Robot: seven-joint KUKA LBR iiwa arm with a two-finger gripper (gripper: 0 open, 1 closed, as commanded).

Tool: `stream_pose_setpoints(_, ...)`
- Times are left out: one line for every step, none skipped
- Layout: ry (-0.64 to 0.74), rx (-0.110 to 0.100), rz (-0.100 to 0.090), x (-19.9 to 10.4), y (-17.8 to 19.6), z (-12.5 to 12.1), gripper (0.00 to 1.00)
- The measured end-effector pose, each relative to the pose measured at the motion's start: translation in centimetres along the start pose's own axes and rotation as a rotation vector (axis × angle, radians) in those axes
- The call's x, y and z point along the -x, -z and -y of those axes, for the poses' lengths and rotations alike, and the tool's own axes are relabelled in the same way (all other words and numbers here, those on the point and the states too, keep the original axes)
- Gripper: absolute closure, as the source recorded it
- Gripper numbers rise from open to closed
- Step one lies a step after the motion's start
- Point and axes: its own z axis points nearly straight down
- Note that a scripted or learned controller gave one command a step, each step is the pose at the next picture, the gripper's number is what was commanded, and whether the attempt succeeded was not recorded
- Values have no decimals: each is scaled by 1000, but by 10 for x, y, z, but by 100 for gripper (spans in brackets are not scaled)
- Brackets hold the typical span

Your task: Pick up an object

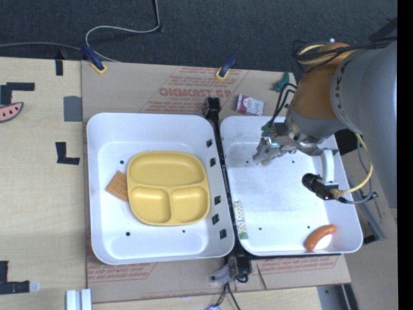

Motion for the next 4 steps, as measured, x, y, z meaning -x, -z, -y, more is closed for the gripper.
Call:
stream_pose_setpoints(1, -1, -2, -1, 9, 0, 100)
stream_pose_setpoints(1, -1, -2, -1, 9, 0, 0)
stream_pose_setpoints(-5, 5, 7, 21, -64, 41, 0)
stream_pose_setpoints(-7, 9, 10, 23, -54, 40, 100)
